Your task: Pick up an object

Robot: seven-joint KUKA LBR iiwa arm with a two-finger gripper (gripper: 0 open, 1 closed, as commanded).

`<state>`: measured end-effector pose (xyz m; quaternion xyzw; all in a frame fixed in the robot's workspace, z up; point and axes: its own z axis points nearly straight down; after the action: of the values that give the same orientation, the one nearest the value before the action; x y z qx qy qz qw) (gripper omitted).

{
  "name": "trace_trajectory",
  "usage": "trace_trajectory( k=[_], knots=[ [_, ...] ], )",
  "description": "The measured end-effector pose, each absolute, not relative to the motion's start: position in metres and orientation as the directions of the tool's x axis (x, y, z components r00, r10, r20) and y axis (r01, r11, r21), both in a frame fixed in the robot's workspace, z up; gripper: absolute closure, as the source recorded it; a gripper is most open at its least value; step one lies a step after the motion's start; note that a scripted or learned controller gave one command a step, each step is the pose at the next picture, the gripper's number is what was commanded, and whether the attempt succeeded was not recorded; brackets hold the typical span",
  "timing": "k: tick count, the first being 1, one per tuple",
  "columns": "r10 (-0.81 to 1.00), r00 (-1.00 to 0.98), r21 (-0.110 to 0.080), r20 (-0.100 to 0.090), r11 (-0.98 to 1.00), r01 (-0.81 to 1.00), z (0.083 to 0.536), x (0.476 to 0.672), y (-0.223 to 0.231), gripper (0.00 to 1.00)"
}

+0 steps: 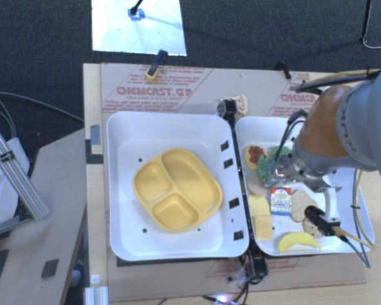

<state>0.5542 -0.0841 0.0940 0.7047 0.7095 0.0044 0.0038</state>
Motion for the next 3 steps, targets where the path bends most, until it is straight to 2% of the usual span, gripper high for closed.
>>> trace_trajectory(
  k=[1,2,3],
  knots=[
    [1.0,-0.006,0.016,0.001,0.006,1.0,0.105,0.554,-0.084,1.0],
    [1.0,-0.006,0.0,0.002,0.006,1.0,0.187,0.492,-0.041,1.0],
    [1.0,-0.018,0.002,0.005,0.017,1.0,0.184,0.488,0.109,1.0]
  ],
)
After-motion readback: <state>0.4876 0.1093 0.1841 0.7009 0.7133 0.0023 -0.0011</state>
